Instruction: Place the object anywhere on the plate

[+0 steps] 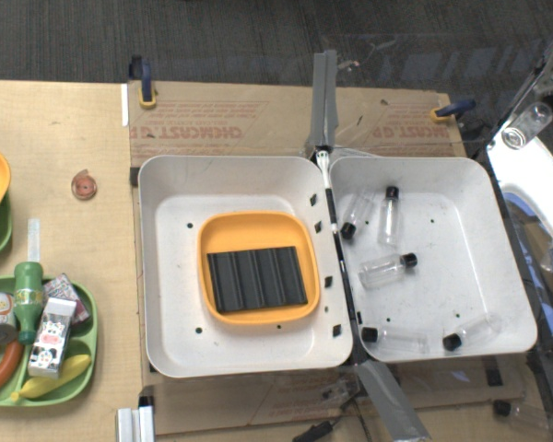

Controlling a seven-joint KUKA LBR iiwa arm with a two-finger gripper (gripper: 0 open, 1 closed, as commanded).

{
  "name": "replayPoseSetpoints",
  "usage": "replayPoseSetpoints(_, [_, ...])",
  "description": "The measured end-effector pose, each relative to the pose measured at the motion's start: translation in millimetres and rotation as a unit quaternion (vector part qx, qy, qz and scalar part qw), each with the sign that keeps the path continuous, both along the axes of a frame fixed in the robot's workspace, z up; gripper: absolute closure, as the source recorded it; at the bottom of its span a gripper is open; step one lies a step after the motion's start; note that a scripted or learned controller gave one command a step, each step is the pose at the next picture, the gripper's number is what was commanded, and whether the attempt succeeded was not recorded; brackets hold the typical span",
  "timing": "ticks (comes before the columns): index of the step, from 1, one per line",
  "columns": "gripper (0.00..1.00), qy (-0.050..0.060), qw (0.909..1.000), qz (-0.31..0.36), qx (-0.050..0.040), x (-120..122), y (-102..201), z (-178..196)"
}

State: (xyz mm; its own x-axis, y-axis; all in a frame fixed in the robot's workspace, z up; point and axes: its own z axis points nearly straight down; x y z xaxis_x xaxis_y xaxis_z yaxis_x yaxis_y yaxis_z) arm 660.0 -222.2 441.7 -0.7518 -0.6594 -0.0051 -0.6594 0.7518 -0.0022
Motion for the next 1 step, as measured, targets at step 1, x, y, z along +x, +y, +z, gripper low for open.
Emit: replayPoseSetpoints(1, [0.0,0.0,1.0,0.0,0.0001,0.0,-0.1,0.1])
